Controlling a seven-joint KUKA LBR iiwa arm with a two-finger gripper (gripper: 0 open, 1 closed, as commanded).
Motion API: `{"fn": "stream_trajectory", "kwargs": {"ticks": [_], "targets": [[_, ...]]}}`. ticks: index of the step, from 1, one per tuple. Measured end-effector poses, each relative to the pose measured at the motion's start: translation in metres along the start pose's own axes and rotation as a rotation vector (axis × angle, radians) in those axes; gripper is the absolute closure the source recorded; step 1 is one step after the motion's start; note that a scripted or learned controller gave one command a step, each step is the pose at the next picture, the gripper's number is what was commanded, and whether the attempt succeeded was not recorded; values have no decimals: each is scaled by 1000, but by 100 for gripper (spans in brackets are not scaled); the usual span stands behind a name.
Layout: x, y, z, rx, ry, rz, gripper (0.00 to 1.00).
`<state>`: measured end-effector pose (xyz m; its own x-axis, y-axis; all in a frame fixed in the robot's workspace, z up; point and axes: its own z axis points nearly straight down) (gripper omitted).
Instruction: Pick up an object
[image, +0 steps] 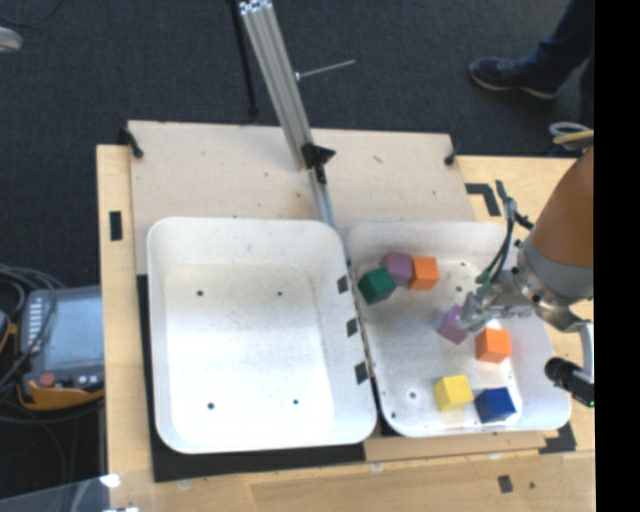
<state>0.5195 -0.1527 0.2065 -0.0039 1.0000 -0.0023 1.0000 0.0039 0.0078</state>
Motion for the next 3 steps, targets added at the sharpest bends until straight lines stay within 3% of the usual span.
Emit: {"fn": "stream_trajectory", "kwargs": {"ticks": [1,3], "targets": [[-1,2,-23,3,0,0,100],[94,29,-23,8,3,-3,100]]}}
